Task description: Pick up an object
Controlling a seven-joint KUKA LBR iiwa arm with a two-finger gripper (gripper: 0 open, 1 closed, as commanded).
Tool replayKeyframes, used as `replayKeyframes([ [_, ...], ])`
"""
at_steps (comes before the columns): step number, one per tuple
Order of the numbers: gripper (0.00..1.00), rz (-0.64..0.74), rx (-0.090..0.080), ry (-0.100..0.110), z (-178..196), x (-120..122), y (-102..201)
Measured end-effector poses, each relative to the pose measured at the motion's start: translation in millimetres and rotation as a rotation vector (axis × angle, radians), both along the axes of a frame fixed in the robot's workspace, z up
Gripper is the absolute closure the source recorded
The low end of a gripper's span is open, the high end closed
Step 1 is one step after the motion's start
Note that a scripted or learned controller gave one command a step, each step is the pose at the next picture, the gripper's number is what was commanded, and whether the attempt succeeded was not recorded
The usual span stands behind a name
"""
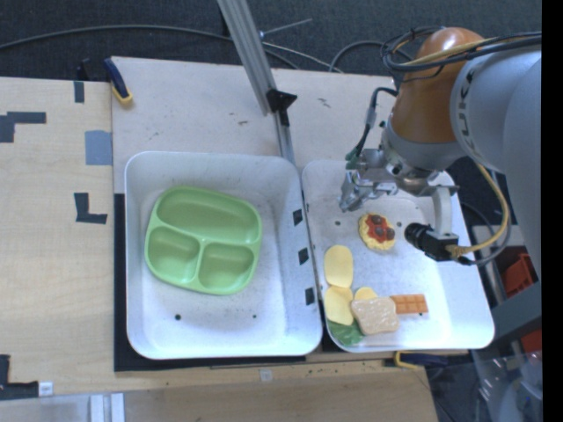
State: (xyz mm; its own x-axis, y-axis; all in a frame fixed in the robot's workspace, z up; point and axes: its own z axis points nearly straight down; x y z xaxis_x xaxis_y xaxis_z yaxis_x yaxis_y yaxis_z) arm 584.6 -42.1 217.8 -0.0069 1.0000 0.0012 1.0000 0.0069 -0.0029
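Note:
My gripper (352, 196) hangs over the far left part of the right bin (457, 323), its tips just above the bin floor. Nothing shows between the fingers. A small round pizza piece (377, 232) with red topping lies just right of and in front of the gripper. Two yellow oval pieces (339, 265) (338, 304) lie along the bin's left wall. A slice of toast (376, 316) and an orange wafer (409, 304) rest near the front, with a green leaf (346, 332) under the toast.
The left bin (141, 323) holds a green three-compartment plate (204, 239). A grey pole (255, 55) slants over the bench behind the bins. Cables run along the back. A black camera part (428, 240) sticks out of the arm over the right bin.

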Motion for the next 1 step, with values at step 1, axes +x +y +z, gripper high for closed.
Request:
replayKeyframes([
  [1, 1.0, 0.001, 0.001, -0.002, 11.6, 5.5, 52.1],
])
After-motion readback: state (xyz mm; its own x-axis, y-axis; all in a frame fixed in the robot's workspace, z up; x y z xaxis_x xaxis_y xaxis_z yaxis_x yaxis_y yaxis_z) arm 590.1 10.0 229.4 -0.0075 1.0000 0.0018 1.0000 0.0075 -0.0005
